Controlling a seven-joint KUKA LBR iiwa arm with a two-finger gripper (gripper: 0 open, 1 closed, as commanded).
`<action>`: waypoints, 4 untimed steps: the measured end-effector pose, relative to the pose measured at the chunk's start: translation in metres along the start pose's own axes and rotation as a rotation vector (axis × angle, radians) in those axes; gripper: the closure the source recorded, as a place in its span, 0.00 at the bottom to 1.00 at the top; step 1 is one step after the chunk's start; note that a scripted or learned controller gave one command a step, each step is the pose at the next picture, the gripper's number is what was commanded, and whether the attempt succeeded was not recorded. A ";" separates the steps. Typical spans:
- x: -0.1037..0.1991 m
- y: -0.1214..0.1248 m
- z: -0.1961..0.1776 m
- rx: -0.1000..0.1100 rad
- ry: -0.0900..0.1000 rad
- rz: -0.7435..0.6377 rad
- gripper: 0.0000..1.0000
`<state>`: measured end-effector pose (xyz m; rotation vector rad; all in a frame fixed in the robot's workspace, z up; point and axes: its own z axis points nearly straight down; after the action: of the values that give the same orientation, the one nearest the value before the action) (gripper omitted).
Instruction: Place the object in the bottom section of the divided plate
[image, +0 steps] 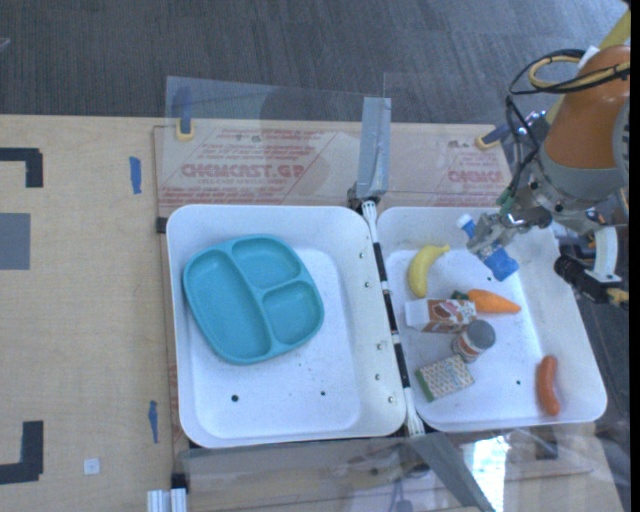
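A teal divided plate (252, 297) lies in the left bin (200, 400), with one long section on its left and two smaller ones on its right; all three hold nothing. My gripper (487, 240) hangs over the top of the right bin (575, 330), above and to the right of a yellow banana (425, 268). A small blue piece (502, 265) sits just below the gripper, and I cannot tell whether it is a loose object or part of the gripper. An orange carrot (492, 300) lies right under that spot.
The right bin also holds a small carton (440, 314), a tin can (475, 338), a checkered packet (445, 377) and a red sausage (548, 385). A raised divider (385, 310) separates the bins. A clear panel with a grey post (375, 150) stands behind them.
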<state>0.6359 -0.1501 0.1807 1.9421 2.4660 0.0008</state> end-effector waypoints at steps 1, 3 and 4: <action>0.052 -0.069 0.024 0.002 0.003 -0.103 1.00; 0.173 0.056 -0.018 -0.003 0.000 -0.329 1.00; 0.252 0.006 -0.005 0.000 0.002 -0.380 1.00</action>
<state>0.5827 0.0961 0.1853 1.4420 2.7898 0.0013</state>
